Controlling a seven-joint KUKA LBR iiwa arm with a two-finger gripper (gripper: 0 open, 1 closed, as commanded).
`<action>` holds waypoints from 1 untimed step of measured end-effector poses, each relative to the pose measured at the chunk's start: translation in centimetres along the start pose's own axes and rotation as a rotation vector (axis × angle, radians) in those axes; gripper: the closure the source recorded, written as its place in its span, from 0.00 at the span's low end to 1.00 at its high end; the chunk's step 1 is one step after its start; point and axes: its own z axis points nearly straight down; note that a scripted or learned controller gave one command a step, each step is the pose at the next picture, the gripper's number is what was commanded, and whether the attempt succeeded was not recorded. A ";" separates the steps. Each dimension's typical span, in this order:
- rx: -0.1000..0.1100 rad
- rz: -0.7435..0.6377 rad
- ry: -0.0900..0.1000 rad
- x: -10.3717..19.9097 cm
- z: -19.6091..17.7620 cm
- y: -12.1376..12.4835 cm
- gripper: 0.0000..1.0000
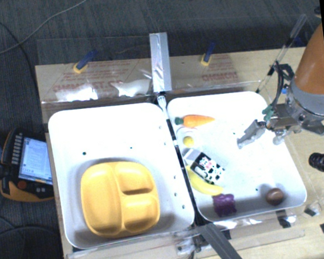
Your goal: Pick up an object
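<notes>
- Left shallow white bin (63, 132): it held a yellow plastic tray with three compartments (119, 197), which lay toward the near side.
- Right shallow white bin (235, 102): it held all the small objects, grouped along its left wall and near edge.
- Grey arm with orange band (314, 78): it entered from the right and was cut off by the frame edge; its two-finger gripper (251, 137) hung over the right bin's right half, apart from every object. Whether the fingers were spread or pressed together could not be told.
- Orange carrot-shaped toy (195, 120): it lay near the far left corner.
- Yellow banana-shaped object (207, 186): it was partly hidden under a black-and-white patterned block (206, 168).
- Purple object (224, 204): its shape was hard to make out.
- Small pale round object (186, 136): it lay just below the carrot, its identity unclear.
- Small brown rounded object (274, 195): it sat near the front right corner.
</notes>
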 end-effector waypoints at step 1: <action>0.002 -0.062 0.000 5.4 8.8 0.2 0.00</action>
